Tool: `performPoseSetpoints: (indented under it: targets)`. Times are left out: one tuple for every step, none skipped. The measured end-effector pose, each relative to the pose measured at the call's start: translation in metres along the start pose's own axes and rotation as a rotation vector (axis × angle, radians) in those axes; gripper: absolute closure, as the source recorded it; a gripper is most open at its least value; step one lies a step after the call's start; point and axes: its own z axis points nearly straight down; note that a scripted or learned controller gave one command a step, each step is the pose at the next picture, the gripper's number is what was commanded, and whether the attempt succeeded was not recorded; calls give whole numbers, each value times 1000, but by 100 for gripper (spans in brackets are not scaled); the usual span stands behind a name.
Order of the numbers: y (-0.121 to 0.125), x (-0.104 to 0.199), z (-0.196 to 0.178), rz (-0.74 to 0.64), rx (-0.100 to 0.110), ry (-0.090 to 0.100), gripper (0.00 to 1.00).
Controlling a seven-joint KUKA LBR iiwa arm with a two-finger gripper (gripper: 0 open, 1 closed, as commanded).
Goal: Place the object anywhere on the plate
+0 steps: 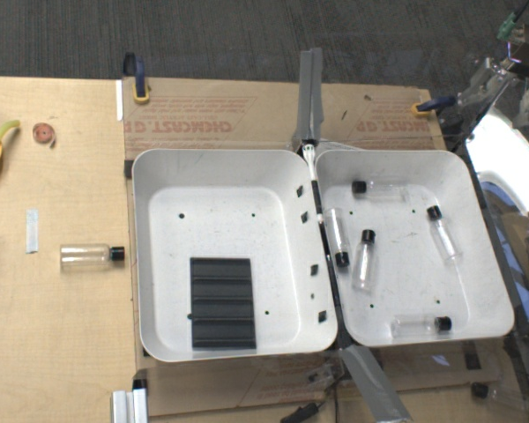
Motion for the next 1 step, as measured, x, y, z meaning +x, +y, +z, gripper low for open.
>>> performPoseSetpoints:
  targets:
    - [-59,125,-60,17,0,0,0]
